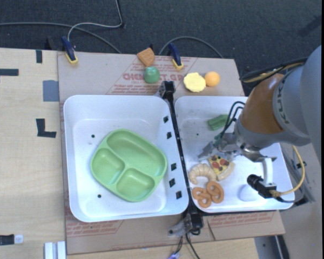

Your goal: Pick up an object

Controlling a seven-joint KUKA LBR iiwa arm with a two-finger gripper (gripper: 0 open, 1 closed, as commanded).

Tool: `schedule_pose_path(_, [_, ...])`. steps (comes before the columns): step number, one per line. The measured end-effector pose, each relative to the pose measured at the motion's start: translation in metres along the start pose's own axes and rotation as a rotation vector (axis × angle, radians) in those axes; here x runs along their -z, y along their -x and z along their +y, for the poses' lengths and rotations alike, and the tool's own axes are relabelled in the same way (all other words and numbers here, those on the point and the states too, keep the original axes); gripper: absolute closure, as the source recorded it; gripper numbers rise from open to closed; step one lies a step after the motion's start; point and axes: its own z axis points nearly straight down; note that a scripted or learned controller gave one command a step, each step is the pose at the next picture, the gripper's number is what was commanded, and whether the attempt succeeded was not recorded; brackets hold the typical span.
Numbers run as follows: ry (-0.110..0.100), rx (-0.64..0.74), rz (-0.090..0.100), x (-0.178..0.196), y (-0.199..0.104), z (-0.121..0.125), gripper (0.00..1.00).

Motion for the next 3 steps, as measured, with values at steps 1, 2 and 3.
schedule_pose_path(1, [-0.001, 0.0, 0.0, 0.0, -0.016, -0.007, 0.0])
schedule_pose_path(2, [-0.003, 0.002, 0.003, -0.001, -0.022, 0.079, 0.0])
schedule_pose_path(3, [-0.009, 0.001, 0.003, -0.002, -0.019, 0.11, 0.0])
